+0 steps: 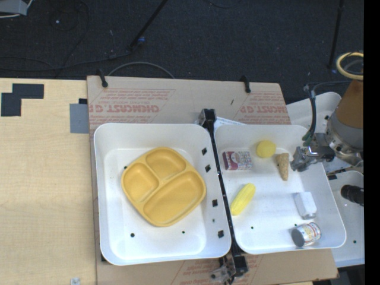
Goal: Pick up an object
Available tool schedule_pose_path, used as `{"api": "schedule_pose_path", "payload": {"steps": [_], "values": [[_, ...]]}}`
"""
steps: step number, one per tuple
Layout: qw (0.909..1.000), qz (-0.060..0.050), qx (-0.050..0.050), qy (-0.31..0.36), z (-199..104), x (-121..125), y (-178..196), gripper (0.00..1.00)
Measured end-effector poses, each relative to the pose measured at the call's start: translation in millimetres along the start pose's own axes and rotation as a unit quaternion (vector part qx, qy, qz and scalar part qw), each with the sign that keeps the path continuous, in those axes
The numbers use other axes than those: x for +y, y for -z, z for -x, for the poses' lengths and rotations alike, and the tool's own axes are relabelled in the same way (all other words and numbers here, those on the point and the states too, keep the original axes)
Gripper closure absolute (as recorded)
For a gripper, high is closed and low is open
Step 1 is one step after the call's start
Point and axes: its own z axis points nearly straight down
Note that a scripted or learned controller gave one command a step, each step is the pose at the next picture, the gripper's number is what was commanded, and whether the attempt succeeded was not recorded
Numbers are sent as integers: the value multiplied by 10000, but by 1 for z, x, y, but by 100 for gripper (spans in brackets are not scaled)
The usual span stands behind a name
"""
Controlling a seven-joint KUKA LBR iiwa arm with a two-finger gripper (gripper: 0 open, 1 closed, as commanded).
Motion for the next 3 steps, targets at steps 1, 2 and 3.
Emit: {"api": "schedule_pose_path", "payload": {"steps": [1, 2, 3], "values": [[10000, 14, -5, 4, -1, 5, 63, 100], [10000, -6, 0, 1, -1, 5, 83, 100], [10000, -36, 16, 11, -55, -9, 65, 100]]}}
